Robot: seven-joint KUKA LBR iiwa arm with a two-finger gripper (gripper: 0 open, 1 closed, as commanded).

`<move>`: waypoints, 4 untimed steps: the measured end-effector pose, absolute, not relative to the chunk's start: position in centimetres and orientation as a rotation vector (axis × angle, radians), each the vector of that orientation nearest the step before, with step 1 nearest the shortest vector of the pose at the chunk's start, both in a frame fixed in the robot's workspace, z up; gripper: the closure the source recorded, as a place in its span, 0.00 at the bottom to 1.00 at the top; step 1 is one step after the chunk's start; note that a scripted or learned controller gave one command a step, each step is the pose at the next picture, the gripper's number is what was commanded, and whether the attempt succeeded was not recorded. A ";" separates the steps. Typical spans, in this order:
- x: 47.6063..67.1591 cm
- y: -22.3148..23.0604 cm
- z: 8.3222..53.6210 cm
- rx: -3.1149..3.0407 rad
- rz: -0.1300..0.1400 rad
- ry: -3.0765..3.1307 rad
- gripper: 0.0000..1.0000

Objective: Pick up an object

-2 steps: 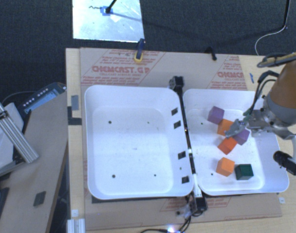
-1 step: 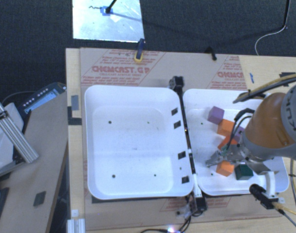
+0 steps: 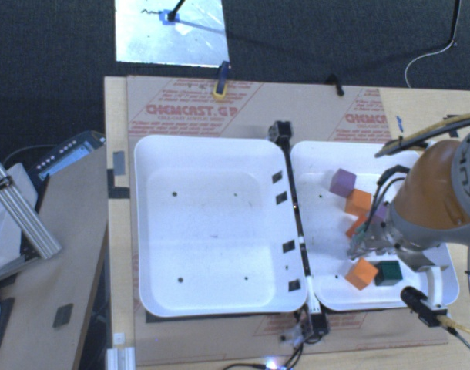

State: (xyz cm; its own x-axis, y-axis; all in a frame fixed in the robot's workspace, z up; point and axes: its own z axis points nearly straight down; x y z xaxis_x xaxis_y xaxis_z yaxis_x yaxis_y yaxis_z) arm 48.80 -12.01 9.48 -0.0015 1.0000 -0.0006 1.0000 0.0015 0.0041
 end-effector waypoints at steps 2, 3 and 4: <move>50.2 -6.0 47.8 2.201 0.024 2.219 1.00; 50.0 6.6 28.8 2.213 -0.013 2.246 1.00; 53.0 6.3 39.3 2.209 0.018 2.222 1.00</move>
